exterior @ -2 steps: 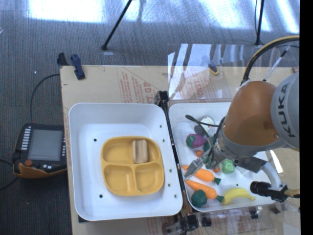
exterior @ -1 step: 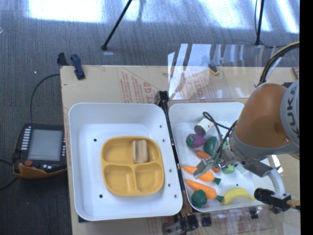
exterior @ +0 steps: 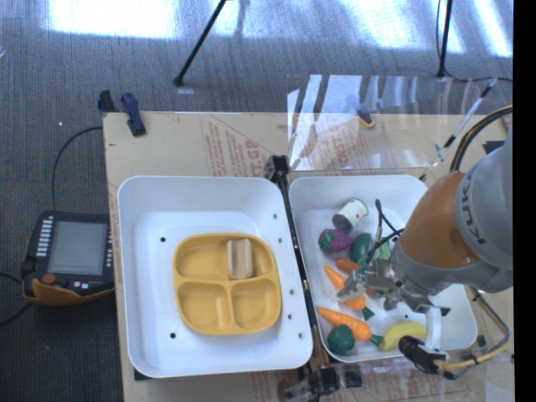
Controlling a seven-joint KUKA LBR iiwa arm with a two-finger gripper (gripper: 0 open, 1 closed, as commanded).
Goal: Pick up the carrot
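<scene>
Two shallow white bins sit side by side on a brown bench, seen from above at a slant. At nine o'clock of the view, off the bench on the grey floor, lies a handheld control pendant with a grey screen and orange trim.

The left bin holds a yellow divided plate at its centre. A small tan wooden block rests in the plate's upper compartments, at about twelve o'clock of the plate.

The right bin holds a scatter of toy foods. Near its twelve o'clock lies a small can on its side. Just below it sit a purple vegetable and a dark green one. Several orange pieces lie near the bin's centre. The plainest carrot lies slanted at about seven o'clock of the bin, its point toward the left bin, with a green broccoli-like piece touching it just below. A yellow banana lies at about five o'clock.

The grey arm with its orange band reaches in from three o'clock and hangs over the right bin. Its claw sits near the bin's centre, above the small orange pieces and apart from the slanted carrot. Whether the claw is spread or closed, or has hold of anything, I cannot tell.
</scene>
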